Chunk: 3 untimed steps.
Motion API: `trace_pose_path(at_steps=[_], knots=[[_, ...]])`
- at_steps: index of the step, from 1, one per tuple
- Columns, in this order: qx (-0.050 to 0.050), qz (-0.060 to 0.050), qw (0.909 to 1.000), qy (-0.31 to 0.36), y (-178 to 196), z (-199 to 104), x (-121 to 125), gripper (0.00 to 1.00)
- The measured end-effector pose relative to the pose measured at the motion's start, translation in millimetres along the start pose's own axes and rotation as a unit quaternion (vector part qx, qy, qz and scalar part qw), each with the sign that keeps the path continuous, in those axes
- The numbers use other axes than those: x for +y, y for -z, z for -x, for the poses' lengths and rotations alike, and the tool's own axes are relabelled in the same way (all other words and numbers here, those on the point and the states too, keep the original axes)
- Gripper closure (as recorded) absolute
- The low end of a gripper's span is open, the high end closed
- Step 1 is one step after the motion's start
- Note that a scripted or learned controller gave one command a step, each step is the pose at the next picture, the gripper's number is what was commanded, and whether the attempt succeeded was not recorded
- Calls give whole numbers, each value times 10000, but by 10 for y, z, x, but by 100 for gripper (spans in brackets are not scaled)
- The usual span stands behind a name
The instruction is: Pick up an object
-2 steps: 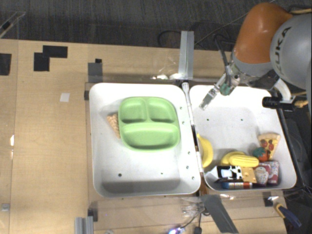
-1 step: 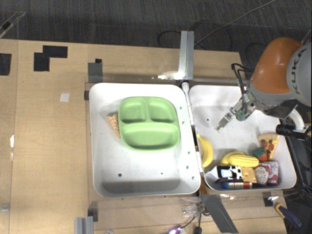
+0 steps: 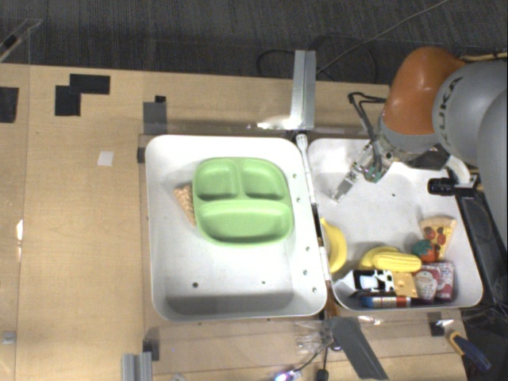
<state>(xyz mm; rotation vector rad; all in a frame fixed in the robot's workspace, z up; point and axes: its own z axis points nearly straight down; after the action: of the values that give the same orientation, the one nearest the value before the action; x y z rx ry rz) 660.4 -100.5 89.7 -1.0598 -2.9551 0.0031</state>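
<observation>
The arm (image 3: 444, 101) hangs over the right bin (image 3: 397, 205), jaws low near its upper left corner; whether they are parted or closed cannot be told. Nothing sits between them. The objects cluster at the bin's near edge: banana (image 3: 335, 246), yellow toy (image 3: 390, 259), pizza slice (image 3: 436, 236). A green tray (image 3: 241, 200) fills the left bin (image 3: 171, 276).

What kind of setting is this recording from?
Likely a robotics lab grasping bench: a grey arm with its claw over two white bins, toy food like a banana, cables on carpet.
</observation>
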Motion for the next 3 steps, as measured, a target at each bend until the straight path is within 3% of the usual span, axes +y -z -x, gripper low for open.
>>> trace_pose_path(at_steps=[1, 2, 3], knots=[[-41, 44, 9853, -1708, 223, 290, -659, 0], [-24, 43, 9470, -3211, 52, 86, -217, 0], [-26, 6, 9659, -2590, -5, 134, -21, 0]])
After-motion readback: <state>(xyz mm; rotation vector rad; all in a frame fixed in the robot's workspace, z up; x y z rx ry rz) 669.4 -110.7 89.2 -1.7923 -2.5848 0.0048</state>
